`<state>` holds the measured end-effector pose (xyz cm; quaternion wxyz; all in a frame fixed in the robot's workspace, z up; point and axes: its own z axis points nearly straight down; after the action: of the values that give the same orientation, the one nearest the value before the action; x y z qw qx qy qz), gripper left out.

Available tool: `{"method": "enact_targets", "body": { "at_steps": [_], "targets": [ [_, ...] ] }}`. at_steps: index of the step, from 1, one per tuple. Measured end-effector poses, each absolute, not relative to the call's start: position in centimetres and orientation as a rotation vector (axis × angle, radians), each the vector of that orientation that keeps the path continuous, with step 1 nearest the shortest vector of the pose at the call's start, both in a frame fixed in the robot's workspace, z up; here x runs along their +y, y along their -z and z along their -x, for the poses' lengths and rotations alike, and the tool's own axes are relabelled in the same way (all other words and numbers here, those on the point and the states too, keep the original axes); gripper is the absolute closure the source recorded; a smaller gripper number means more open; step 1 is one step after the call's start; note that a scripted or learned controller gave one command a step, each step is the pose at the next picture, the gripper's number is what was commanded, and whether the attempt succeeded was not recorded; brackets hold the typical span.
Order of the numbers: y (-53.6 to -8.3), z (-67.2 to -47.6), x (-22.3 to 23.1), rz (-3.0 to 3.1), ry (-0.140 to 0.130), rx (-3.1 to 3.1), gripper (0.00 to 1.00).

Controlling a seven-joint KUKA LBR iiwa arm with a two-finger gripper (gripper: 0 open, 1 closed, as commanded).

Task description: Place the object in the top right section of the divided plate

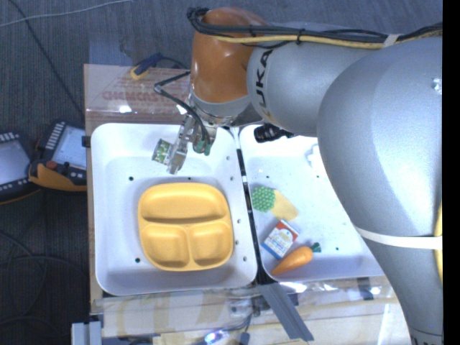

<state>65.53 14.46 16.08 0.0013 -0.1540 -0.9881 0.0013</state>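
1. The grey KUKA arm (345, 99) reaches in from the right, its orange band (219, 52) above the wrist, and hangs over the far end of the left bin (115, 192).
2. The jaws (176, 160) point down toward the bin floor just beyond the far edge of the divided plate (187, 225); a small green-and-white object (162, 150) sits against them on the left, but I cannot tell whether it is pinched or whether the jaws are spread or pressed together.
3. The divided plate, yellow, lies flat in the middle of the left bin, one long section at its far side and two smaller ones nearer the camera.
4. The right bin (345, 257) holds a green corn-like toy with a yellow piece (273, 201), a small red, white and blue carton (280, 239) and a toy carrot (293, 259), clustered near the dividing wall.
5. A handheld pendant (57, 153) lies on the carpet to the left of the surface.
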Motion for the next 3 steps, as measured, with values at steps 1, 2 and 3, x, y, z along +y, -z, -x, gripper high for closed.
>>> {"method": "enact_targets", "body": {
  "at_steps": [1,2,3],
  "targets": [
    [-16.8,-65.6,14.5,0.485,0.000,-3.099,1.00],
    [-19.5,-63.8,23.5,0.375,0.000,-3.118,1.00],
    [-16.8,-65.9,23.3,-0.019,-0.002,-3.141,1.00]
  ]
}}
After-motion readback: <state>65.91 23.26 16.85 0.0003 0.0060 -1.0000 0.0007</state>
